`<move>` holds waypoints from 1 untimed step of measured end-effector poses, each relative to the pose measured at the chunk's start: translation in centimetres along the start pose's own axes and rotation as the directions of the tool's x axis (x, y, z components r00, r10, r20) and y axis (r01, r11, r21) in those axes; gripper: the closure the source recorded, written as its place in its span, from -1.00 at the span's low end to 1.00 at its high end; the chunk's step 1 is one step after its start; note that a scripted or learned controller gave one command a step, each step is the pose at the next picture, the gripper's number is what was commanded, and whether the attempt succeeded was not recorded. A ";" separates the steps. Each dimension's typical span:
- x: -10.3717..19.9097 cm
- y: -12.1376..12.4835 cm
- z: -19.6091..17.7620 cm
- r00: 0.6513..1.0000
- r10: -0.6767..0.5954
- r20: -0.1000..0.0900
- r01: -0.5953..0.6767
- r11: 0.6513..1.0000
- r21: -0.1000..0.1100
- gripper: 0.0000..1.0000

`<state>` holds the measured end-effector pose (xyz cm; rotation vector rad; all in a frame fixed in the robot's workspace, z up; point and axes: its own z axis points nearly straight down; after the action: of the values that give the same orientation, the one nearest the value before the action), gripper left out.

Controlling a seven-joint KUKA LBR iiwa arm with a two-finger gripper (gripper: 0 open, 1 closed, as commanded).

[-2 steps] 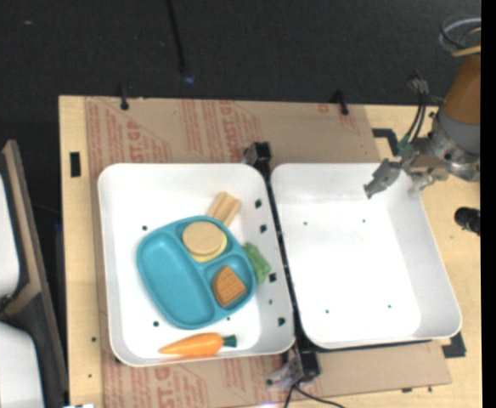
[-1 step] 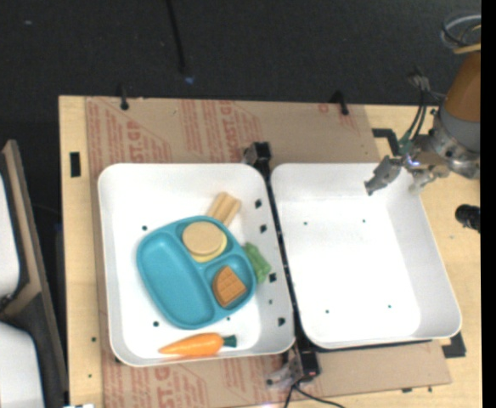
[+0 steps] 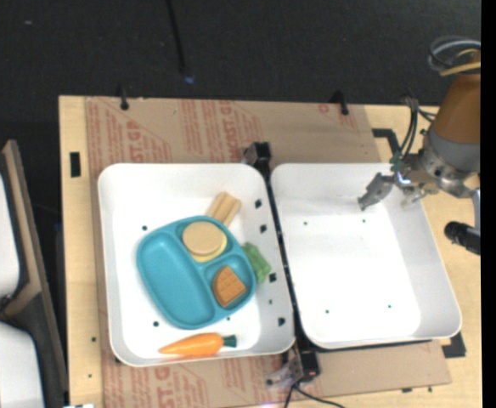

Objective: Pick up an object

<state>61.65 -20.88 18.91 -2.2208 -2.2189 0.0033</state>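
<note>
Plainly the easiest pick is the carrot, which lies alone on the floor of the left bin near its front edge, just below the blue divided tray and apart from it. It looks like a small toy: judged light, stiff and rather smooth, so it may roll or slip under a careless pinch. Its long axis runs nearly along the bin's front edge, orange tip toward the view's left and green stalk end toward the right; a grip across the thick middle, fingers closing across that axis, seems soundest. The gripper hangs over the back of the right bin, well away from the carrot; whether its claw stands wide or narrow cannot be told from this view.
</note>
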 end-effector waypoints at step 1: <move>-0.6 0.1 4.4 1.000 0.000 0.000 0.000 1.000 -0.001 -1.00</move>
<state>61.78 -21.50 14.53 -2.2209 -2.2196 0.0027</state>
